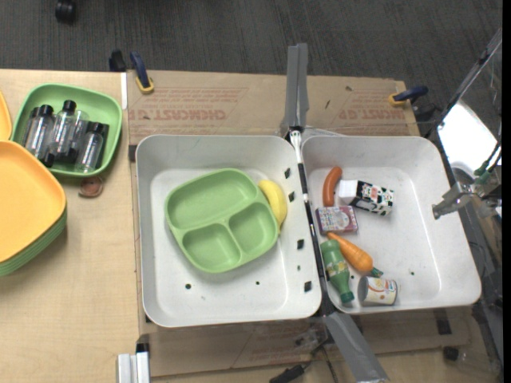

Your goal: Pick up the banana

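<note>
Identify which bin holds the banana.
The left bin: the banana lies there beside the green tray; the right bin holds the carrot.

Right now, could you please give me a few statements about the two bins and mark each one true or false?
1. The banana lies in the left bin, beside the green divided plate. True.
2. The carrot is in the left bin. False: it lies in the right bin.
3. The green bottle lies near the divider between the bins. True.
4. The banana sits inside a plate compartment. False: it rests at the plate's right edge, outside the compartments.
5. The cow-print carton is in the right bin. True.
</note>
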You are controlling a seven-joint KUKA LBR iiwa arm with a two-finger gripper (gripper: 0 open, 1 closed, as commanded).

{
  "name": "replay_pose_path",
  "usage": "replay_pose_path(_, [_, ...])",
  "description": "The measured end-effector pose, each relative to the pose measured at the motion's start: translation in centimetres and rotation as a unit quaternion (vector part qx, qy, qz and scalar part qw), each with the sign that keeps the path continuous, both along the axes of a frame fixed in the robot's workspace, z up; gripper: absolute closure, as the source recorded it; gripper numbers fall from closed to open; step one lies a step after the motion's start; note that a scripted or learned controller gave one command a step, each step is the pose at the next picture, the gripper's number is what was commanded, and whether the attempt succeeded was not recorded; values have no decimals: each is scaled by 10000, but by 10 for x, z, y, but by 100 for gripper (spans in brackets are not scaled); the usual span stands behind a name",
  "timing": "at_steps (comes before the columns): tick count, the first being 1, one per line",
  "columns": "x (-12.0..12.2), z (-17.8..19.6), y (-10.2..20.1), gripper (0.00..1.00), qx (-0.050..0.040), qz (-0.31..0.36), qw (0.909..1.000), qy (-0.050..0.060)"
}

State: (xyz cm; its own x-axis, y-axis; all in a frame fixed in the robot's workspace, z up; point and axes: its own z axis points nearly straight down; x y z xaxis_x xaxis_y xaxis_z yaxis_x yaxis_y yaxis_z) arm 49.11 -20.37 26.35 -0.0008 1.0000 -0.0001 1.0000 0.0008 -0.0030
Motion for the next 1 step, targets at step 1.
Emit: replay_pose_path(1, [-12, -161, -12, 0, 25, 248, 9997, -9])
